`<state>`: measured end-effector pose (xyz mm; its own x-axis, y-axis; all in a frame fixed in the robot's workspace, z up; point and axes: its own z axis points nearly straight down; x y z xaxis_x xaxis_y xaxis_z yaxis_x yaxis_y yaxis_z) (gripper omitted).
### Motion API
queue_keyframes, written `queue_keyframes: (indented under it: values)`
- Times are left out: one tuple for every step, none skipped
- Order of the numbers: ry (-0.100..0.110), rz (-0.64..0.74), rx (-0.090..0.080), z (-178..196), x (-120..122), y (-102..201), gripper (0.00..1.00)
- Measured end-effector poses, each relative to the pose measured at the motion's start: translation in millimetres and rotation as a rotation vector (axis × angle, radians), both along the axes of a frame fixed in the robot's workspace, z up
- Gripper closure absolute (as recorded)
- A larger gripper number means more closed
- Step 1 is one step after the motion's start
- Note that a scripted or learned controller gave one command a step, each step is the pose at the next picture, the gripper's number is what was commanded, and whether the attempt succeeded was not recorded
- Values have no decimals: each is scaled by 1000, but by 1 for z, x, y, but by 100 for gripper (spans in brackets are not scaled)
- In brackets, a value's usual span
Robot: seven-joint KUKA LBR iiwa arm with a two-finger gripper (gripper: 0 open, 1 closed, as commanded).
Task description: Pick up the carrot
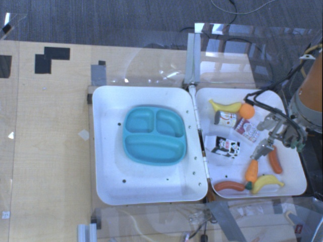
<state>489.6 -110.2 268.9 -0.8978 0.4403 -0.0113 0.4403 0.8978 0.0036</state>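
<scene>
In right bin (pixel 298 185), tool (pixel 260 153) just above carrot (pixel 251 171), holding nothing

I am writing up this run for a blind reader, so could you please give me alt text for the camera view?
The gripper hangs just above the carrot in the right bin, which also holds two bananas, an orange, two sausages and small packets. The left bin holds a blue divided plate.
</scene>
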Motion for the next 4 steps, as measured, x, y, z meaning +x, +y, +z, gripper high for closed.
queue_keyframes:
  values:
    - [7,-319,4,-126,-1,21,0]
    - [4,-170,2,-155,0,-15,0]
    - [0,-134,4,-180,2,-45,0]
    - [-11,-135,2,-167,5,-44,100]
